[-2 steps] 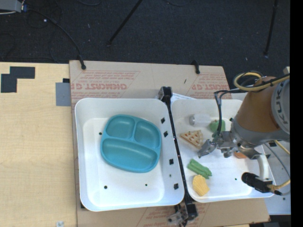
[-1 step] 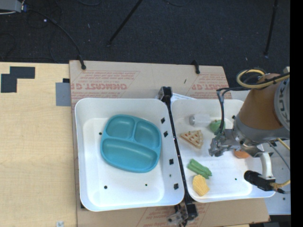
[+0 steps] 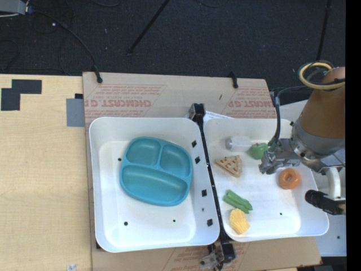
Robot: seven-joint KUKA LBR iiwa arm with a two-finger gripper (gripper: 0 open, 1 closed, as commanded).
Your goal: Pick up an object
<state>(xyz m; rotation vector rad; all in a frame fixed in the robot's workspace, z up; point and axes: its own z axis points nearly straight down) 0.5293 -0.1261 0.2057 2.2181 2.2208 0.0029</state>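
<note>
While the arm (image 3: 322,114) reaches in from the right w/ its orange band up top, we see the gripper (image 3: 273,159) low over the right bin (image 3: 316,223), near that bin's upper right part. We can't tell how the fingers stand; they're dark, small and blurred against the metal around them. Nothing we can make out sits betw. them.

Just left of the gripper we spot a green round item (image 3: 258,150), touching or nearly touching it; we can't say which. An orange ring (image 3: 289,178) lies just below-right of the gripper, flat on the bin floor. A pale, whitish item (image 3: 238,143) lies near the bin's upper wall, left of the green one. A waffle-like wedge (image 3: 229,165) sits toward the bin's left side. Lower down we see a green pod (image 3: 237,200) and, just beneath it, a yellow corn piece (image 3: 239,222).

The left bin (image 3: 107,219) holds a teal divided plate (image 3: 156,170), approx. centred, 3 compartments. Both bins rest on cardboard (image 3: 169,97) atop the desk (image 3: 39,179).
</note>
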